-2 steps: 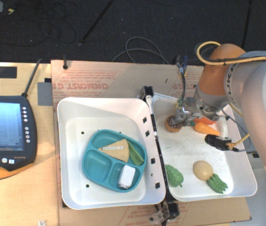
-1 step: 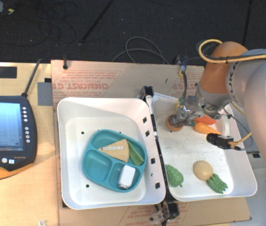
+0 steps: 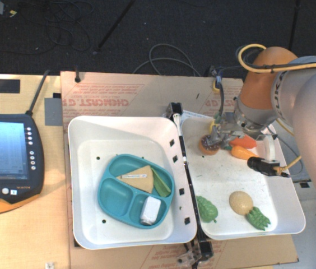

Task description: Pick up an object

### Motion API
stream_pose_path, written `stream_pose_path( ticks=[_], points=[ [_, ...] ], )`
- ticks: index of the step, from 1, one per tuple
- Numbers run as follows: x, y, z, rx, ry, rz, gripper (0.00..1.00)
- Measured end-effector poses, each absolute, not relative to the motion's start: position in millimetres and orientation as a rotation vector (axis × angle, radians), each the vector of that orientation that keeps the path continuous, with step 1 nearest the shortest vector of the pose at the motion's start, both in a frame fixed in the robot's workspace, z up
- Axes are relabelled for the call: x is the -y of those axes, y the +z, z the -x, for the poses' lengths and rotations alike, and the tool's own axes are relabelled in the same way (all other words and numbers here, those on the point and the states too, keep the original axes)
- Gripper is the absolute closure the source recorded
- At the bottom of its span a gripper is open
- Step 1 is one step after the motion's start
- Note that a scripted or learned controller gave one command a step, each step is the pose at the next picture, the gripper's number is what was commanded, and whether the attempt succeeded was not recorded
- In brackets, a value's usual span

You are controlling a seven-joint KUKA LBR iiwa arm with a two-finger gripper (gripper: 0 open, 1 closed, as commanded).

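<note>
My gripper (image 3: 218, 134) is low in the back of the right bin (image 3: 292, 206), directly over a small brown round object (image 3: 207, 145) that lies against its tip. An orange carrot-shaped piece (image 3: 242, 148) sits just to the right of the gripper. Toward the front of the same bin lie a green leafy piece (image 3: 207, 209), a beige egg-shaped object (image 3: 240, 202) and a second green piece (image 3: 258, 219).
The left bin (image 3: 85, 217) holds a teal divided plate (image 3: 108, 194) carrying a tan wedge (image 3: 138, 179), a green leaf (image 3: 161, 184) and a white block (image 3: 150, 210). A tablet (image 3: 4, 158) stands on the bench at far left.
</note>
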State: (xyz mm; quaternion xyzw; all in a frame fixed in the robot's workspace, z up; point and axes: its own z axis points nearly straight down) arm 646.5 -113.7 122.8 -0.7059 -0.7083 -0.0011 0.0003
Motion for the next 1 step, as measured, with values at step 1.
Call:
stream_pose_path(
  ticks=[1],
  points=[
    [113.6, 122.3, -646.3, 2.225, -0.002, 2.216, 0.0]
  ],
)
